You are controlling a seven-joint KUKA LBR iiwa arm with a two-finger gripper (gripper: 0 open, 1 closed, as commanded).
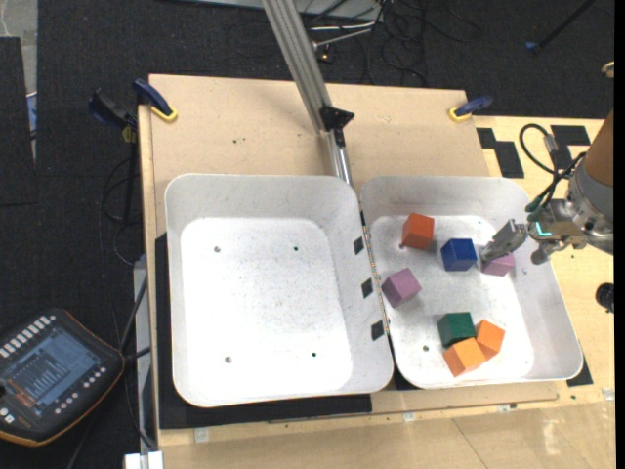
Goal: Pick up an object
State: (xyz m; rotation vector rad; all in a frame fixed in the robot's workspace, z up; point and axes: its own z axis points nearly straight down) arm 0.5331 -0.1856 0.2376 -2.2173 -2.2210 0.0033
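Observation:
In the right bin [547,291] lie several small blocks. An orange cube [418,231] and a blue cube [458,254] sit near the back, and a purple cube [400,286] is close to the left wall. A green cube [455,327] and two orange blocks [488,338] [465,357] cluster at the front. My gripper [522,246] hangs over the bin's right side with its fingers spread open. Its left finger [503,239] is just above a small purple block [499,265]. Nothing is held between the fingers.
The left bin [186,262] sits beside the right one, the two walls meeting at the middle. A metal pole [303,57] slants down to the bins' back. Blue clamps [146,94] [474,106] hold the board's far corners. A teach pendant [49,369] lies at lower left.

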